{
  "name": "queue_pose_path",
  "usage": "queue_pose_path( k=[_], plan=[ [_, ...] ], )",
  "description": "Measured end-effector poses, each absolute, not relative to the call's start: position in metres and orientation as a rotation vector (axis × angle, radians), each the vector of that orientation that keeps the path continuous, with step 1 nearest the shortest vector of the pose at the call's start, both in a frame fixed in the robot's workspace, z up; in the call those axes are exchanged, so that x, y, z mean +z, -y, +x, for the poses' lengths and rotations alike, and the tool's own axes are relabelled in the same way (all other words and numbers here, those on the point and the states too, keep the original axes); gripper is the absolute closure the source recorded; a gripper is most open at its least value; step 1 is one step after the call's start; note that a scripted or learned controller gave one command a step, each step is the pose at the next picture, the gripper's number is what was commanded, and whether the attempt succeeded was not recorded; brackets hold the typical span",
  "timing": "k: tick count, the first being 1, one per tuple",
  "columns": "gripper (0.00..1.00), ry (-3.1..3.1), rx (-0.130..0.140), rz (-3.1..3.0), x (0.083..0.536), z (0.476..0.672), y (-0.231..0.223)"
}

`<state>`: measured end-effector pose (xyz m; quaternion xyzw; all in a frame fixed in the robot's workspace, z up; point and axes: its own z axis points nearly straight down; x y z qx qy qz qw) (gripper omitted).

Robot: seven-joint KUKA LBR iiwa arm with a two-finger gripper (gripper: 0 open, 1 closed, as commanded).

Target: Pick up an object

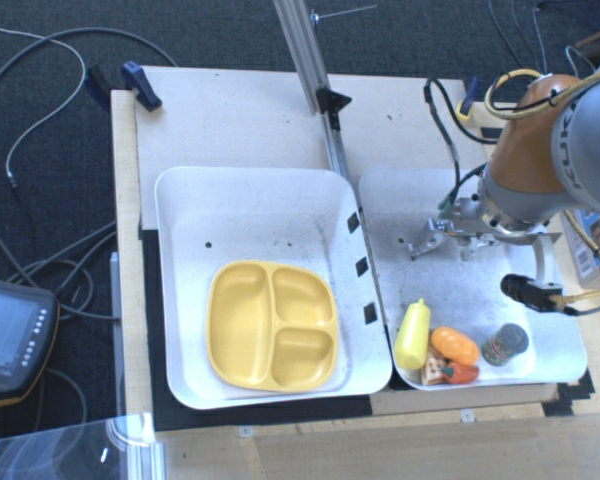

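My gripper (425, 243) hangs over the upper middle of the right bin (400, 203), above bare bin floor, and nothing shows in it. Along that bin's front edge lie a yellow squeeze bottle (412, 334), an orange rounded toy (454, 345), a small red and white piece (442, 371) and a dark tin can (505, 344). The bottle is the closest, well below the gripper toward the front. The arm's grey and orange wrist (528, 158) covers the bin's right back corner.
A yellow divided plate (272, 323) lies in the left bin (180, 208). A metal pole (305, 38) rises from the back between the bins. Black clips (360, 265) sit on the wall between the bins.
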<state>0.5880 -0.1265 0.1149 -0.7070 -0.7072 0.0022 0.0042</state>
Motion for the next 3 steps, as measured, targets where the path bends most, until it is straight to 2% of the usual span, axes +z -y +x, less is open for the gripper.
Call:
queue_pose_path(
  k=[1,2,3],
  plan=[
    [0.00,2.218,0.005,-2.216,0.091,0.587,0.126],
    [1.00,2.220,-0.001,-2.219,0.104,0.589,0.125],
    [1.00,2.225,-0.005,-2.226,0.159,0.585,0.134]
  ],
)
